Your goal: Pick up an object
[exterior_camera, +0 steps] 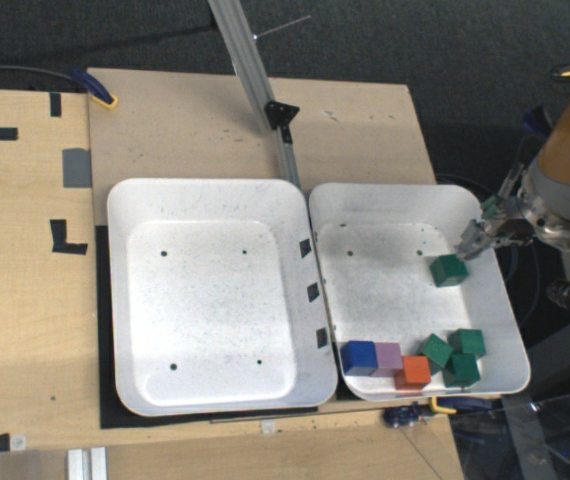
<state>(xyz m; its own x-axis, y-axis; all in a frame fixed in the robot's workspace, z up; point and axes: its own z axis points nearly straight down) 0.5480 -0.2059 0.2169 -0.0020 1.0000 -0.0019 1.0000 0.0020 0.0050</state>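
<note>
**benchrat:** So the target looks like the lone green block (448,270), small, cube-ish, a bit tilted, sitting in the right bin (385,203) towards its right wall, about halfway between far and near. The gripper (477,236) is just beside it, on its far-right side, reaching in over the bin's right rim. Honestly can't tell whether the jaws are open or closed, it's too small and blurry there. Nothing visibly between them.

**kuka_nerd:** How much room around it?

**benchrat:** Plenty to the left and far side, just bare white speckled floor. The right wall is near, though. The rest of the blocks are bunched along the near edge, well apart from it: blue block (359,357), purple block (388,356), orange block (415,370), and three more green blocks (462,369) at the near-right corner.

**kuka_nerd:** And the setup?

**benchrat:** The left bin (205,203) sits touching the right one, both on a light wooden bench (165,118) with black tape marks on the left. A metal pole (240,38) slants in from the far side. Dark floor beyond.
</note>
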